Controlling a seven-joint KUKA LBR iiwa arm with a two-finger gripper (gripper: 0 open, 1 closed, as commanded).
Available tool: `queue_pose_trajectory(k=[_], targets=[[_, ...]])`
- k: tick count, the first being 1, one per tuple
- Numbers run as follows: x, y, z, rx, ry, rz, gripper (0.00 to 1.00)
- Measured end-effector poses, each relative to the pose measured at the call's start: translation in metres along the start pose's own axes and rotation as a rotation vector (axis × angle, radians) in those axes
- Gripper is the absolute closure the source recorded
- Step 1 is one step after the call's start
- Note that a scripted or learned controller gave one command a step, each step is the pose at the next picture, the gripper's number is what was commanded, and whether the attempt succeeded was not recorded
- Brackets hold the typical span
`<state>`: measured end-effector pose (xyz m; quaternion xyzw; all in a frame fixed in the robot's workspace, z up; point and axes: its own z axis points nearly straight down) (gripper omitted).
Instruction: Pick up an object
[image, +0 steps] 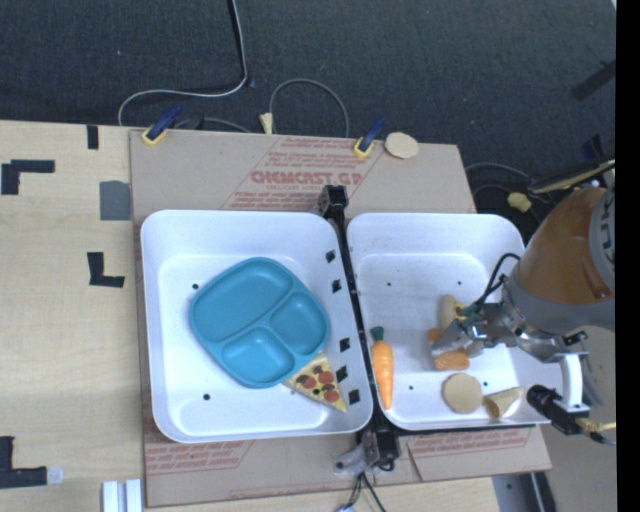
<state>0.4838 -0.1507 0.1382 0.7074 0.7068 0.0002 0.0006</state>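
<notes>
A: What's on your tabletop (60, 300)?

B: Two white bins (420, 235). Your gripper (462, 335) hovers right of centre above small, light, stiff-looking toy food (450, 360); take it across its narrow sides. Grip state: can't tell.

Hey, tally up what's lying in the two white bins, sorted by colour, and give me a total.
Blue: 1, the plate
Orange: 2, the carrot and a piece by the gripper
Yellow with red dots: 1, the pizza slice
Tan: 2, the round piece and the cone
Total: 6
</notes>
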Motion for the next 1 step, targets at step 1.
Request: queue_pose_trajectory(k=[1], targets=[[0.0957, 0.0008, -0.0485, -0.001, 0.003, -0.012, 1.0]])
